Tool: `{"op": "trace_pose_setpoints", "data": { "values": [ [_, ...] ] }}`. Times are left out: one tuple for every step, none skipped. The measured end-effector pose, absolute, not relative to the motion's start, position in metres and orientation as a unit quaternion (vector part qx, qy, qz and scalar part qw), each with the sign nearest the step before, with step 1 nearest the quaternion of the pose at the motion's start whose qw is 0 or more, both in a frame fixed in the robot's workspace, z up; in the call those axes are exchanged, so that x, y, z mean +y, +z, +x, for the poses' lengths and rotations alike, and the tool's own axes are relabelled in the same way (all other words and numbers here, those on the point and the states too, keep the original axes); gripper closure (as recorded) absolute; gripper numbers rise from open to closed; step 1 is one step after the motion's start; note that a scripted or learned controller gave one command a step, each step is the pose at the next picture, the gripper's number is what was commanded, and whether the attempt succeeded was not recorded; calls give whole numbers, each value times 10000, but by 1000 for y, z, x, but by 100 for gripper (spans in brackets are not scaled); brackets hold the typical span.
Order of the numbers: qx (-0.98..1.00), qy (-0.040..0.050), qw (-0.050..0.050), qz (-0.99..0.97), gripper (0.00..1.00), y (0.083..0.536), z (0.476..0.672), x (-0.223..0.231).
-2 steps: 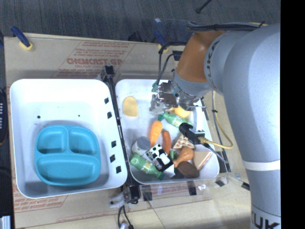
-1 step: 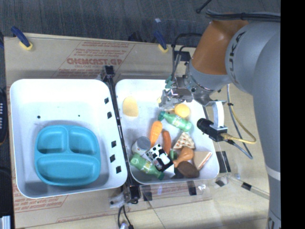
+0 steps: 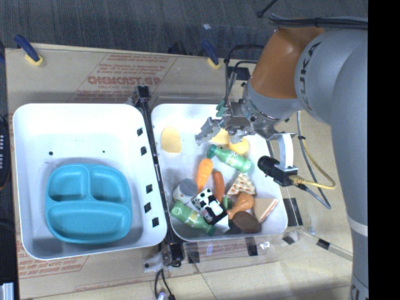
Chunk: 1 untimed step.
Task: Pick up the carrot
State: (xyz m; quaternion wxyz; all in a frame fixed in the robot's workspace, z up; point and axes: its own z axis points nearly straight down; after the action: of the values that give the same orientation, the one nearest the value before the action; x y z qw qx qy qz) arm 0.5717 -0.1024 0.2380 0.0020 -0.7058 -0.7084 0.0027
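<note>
The orange carrot (image 3: 204,172) lies in the right bin (image 3: 181,116), near its middle, pointing down and to the left. My gripper (image 3: 215,134) hangs over the far part of that bin, a little above and to the right of the carrot and apart from it. It is open, with nothing between its fingers. A green bottle (image 3: 229,157) lies just under the gripper, between it and the carrot's top end.
Around the carrot the right bin holds a yellow lemon-like piece (image 3: 171,140), a red sausage (image 3: 218,182), a pizza slice (image 3: 241,184), a tin can (image 3: 186,190), a black-and-white toy (image 3: 208,205) and more food toys. The left bin (image 3: 37,124) holds a blue divided tray (image 3: 89,202).
</note>
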Motion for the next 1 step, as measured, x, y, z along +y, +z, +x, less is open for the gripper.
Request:
{"op": "trace_pose_setpoints", "data": {
  "values": [
    [-6911,26,26,-7228,0,91,568,-137]
  ]
}}
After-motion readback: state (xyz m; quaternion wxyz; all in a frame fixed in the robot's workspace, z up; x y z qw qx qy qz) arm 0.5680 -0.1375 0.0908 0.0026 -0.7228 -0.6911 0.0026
